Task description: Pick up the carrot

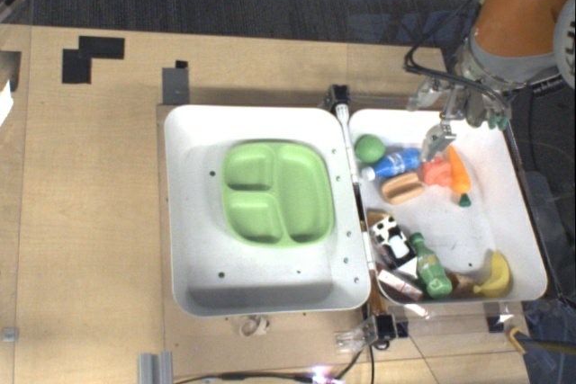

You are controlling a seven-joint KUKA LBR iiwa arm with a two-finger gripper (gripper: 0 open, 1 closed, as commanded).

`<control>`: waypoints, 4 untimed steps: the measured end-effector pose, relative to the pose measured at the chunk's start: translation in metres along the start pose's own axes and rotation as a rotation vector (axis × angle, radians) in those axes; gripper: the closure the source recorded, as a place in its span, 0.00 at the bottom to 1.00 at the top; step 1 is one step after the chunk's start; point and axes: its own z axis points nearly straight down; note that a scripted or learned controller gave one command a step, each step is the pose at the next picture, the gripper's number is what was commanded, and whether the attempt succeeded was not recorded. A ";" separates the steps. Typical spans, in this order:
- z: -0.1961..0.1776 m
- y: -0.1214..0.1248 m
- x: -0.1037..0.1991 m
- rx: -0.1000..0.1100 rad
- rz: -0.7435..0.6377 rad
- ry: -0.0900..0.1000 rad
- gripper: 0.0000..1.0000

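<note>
A wooden bench carries two white bins. Over the right bin the gripper hangs with its fingers down, just beside the carrot; how wide they stand I cannot tell. Just left of the carrot sit a pink toy, a hot dog and a blue bottle.

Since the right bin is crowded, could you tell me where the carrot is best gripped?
Grip the carrot across its orange middle, coming from above. It lies flat, running up-down in view, its green end toward the bin's middle. Its right side faces bare bin floor; a pink toy crowds its left.
</note>
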 end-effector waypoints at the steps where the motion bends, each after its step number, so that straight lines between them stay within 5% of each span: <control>1: 0.098 -0.075 0.034 0.001 -0.068 0.011 0.00; 2: 0.133 -0.079 0.021 0.001 -0.129 -0.003 0.00; 3: 0.132 -0.084 0.076 0.001 -0.123 -0.002 0.00; 4: 0.130 -0.107 -0.016 0.001 -0.191 0.004 0.00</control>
